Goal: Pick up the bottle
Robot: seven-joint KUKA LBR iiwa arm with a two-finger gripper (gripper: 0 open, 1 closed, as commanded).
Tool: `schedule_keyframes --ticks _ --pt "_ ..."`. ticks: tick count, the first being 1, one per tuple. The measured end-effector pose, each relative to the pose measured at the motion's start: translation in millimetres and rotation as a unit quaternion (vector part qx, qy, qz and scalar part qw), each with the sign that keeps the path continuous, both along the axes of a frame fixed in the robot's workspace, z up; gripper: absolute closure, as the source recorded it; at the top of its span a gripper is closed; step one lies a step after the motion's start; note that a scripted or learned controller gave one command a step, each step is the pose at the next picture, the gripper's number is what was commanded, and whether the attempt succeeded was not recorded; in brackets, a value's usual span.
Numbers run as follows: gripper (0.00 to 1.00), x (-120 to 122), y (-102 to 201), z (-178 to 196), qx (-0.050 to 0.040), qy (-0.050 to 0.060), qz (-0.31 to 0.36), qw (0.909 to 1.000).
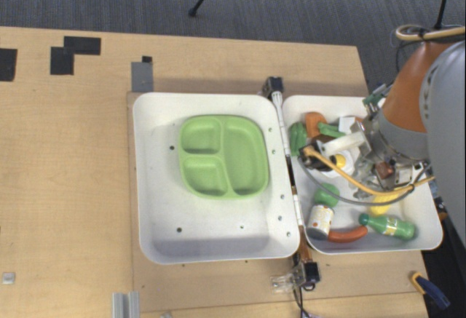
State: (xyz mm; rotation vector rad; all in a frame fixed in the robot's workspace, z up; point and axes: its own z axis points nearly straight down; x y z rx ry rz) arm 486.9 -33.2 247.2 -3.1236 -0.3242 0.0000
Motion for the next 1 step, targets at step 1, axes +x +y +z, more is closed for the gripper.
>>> schedule_keyframes --ticks 1 --pt "1.0 -0.1 63.1 8.0 0.0003 0.0 0.085 0.9964"
